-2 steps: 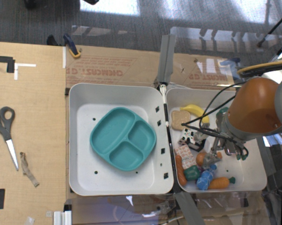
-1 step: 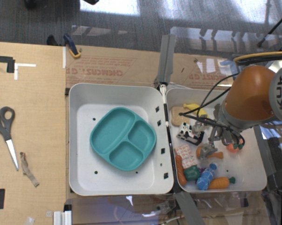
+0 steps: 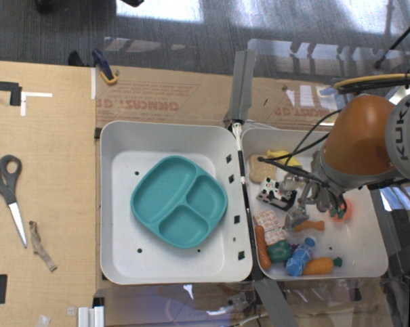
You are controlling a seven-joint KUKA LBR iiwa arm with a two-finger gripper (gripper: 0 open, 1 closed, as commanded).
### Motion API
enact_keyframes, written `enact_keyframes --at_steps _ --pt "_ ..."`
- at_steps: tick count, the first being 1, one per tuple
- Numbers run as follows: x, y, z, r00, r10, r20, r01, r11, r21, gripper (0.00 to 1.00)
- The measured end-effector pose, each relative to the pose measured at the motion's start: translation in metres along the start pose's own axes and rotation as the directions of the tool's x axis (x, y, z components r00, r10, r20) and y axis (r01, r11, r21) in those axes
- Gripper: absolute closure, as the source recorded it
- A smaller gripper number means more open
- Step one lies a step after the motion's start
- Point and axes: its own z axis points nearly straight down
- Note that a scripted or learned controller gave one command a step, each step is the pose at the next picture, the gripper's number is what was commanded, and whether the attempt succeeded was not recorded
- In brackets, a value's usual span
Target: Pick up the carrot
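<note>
The carrot (image 3: 318, 267) is orange with a small green top. It lies near the front edge of the right bin (image 3: 367, 263), beside a blue toy (image 3: 298, 260). My gripper (image 3: 300, 212) hangs over the middle of that bin, below the orange band of the arm (image 3: 359, 136). It is behind the carrot and a little to its left, well apart from it. A small orange piece (image 3: 311, 226) lies right beside the gripper's tip.
The right bin is crowded: a yellow item (image 3: 281, 157), a tan round piece (image 3: 260, 170), a black-and-white card (image 3: 271, 193), a red-orange stick (image 3: 261, 247), a green block (image 3: 278, 251), a red-orange toy (image 3: 343, 210). The left bin (image 3: 115, 210) holds a teal divided plate (image 3: 179, 201). Scissors (image 3: 10, 191) lie on the bench.
</note>
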Motion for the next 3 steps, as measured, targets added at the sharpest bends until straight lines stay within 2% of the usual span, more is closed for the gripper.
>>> enact_keyframes --at_steps 1,2,3 --pt "0.023 -0.052 0.004 0.974 0.227 -0.003 -0.227 0.974 0.003 0.00" --pt "0.001 -0.016 0.015 0.927 0.374 -0.026 -0.374 0.928 0.005 0.00" --pt "0.051 -0.008 0.014 0.918 0.395 -0.028 -0.395 0.919 0.006 0.00"
